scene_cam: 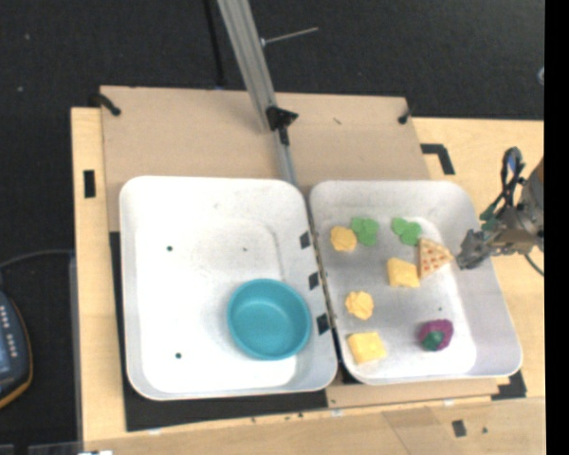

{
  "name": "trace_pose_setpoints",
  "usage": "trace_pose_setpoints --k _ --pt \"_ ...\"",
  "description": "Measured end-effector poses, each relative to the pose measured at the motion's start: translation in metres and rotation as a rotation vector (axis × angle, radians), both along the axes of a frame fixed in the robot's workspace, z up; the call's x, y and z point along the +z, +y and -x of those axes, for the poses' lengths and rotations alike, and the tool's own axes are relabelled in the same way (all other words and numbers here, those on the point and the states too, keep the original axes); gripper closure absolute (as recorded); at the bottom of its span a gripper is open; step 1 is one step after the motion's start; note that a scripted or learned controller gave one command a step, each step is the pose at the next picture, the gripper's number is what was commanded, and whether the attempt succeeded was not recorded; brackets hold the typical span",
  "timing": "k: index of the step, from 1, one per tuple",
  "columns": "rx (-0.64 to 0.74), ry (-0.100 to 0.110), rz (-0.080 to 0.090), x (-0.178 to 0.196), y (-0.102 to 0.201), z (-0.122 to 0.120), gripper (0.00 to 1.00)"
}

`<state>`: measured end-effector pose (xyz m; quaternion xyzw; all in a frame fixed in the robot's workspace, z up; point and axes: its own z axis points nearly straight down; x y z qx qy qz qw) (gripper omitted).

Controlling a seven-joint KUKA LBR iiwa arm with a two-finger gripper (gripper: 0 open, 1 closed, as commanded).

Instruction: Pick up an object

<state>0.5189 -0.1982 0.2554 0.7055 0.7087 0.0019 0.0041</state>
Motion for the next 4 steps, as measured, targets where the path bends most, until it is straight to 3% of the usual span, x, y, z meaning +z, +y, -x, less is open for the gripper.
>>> trace_pose_setpoints --k 3,4 --pt "0.005 0.006 -0.005 0.014 0.172 -0.012 1.00" --pt "-0.002 0.007 -0.003 0.002 0.228 -0.023 1.00"
